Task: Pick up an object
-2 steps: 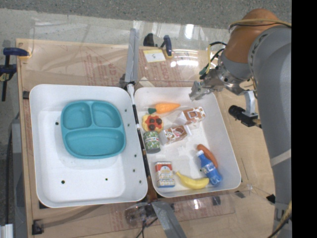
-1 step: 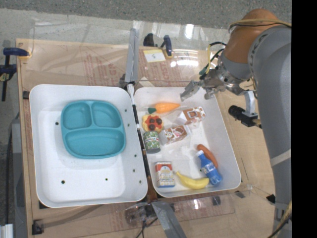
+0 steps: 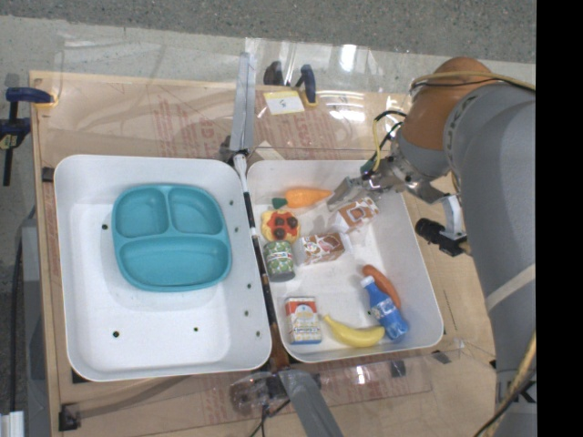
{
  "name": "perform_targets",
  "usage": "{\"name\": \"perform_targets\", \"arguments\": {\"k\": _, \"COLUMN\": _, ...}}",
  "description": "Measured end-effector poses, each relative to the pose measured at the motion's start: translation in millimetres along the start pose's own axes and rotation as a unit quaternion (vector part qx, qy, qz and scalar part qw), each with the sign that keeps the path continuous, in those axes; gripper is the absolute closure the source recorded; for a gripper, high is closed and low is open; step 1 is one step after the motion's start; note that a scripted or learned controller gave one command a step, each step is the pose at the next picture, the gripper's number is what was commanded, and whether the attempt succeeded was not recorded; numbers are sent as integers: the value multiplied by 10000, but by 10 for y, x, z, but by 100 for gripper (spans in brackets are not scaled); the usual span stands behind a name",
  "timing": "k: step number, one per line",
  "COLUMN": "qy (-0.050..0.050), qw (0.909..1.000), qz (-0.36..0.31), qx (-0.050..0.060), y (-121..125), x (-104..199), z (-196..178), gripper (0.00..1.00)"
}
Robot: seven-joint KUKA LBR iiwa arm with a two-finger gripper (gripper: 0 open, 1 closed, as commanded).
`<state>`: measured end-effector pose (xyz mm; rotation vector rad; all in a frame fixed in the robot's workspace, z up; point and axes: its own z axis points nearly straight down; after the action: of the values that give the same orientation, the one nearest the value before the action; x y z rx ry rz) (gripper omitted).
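A: Step? Left to right.
B: Left bin (image 3: 73,335) has one teal plate (image 3: 171,236). Right bin (image 3: 414,271), the landmark: one carrot (image 3: 308,196), one fruit toy (image 3: 280,223), one green can (image 3: 280,259), two bread packets (image 3: 323,247), one carton (image 3: 303,321), one banana (image 3: 353,334), one blue bottle (image 3: 386,313), one sausage (image 3: 383,285).
A: Gripper (image 3: 351,192)?
B: At that bin's far side, over the upper packet (image 3: 360,212). Fingers: can't tell, blurry. Looks like the approach; next, probably descend and close.
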<state>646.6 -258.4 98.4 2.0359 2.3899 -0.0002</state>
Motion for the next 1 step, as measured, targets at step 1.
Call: {"name": "perform_targets", "arguments": {"k": 1, "qy": -10, "qw": 10000, "qz": 2, "qx": -24, "y": -227, "x": 26, "z": 64, "gripper": 0}}
